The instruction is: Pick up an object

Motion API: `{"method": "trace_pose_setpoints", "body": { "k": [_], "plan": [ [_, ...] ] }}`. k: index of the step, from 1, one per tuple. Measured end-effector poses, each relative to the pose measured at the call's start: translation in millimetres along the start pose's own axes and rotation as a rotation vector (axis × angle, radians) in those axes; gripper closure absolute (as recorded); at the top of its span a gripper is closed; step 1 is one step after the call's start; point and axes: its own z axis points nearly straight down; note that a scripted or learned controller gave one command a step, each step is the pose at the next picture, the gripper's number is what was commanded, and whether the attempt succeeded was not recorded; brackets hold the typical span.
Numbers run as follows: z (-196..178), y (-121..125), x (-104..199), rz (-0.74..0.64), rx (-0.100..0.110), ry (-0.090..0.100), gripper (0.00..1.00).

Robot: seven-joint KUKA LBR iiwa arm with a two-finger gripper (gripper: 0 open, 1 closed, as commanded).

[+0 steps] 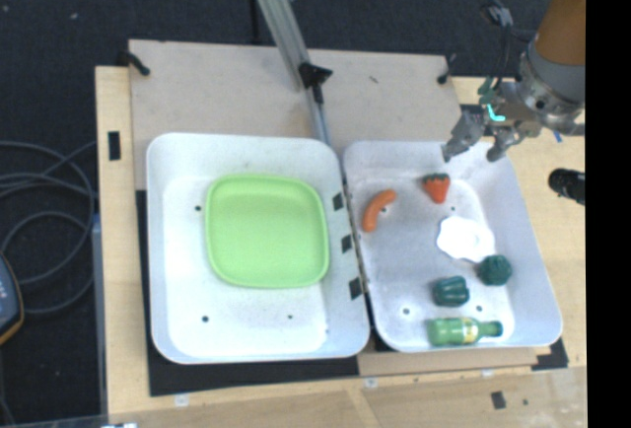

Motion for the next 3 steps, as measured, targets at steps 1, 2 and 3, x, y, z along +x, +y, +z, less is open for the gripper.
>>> {"method": "trace_pose_setpoints", "body": {
  "k": [1,2,3],
  "plan": [
    [0,0,0,0.0,0.0,0.0,0.0],
    [56,8,2,0.0,0.004,0.0,0.0],
    [115,5,-6,0.001,0.005,0.0,0.0]
  ]
}}
